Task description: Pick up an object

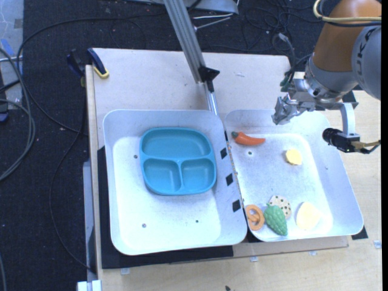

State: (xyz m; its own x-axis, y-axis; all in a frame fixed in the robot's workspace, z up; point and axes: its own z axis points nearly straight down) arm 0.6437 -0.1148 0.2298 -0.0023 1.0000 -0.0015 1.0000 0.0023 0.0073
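My gripper [282, 115] hangs over the far edge of the right bin [339, 180], above and to the right of an orange carrot [249, 139]. Nothing shows between its tips. A small yellow piece [294, 157] lies in the middle of that bin, below the gripper. Along the bin's near edge sit an orange pretzel [254, 216], a speckled cookie [279, 204], a green bumpy piece [276, 220] and a pale yellow round piece [307, 216].
The left bin [121, 223] holds a blue divided plate [178, 160]. A slanted metal pole [188, 35] comes down from the top and ends at the seam between the bins. Cables lie on the dark floor around the bench.
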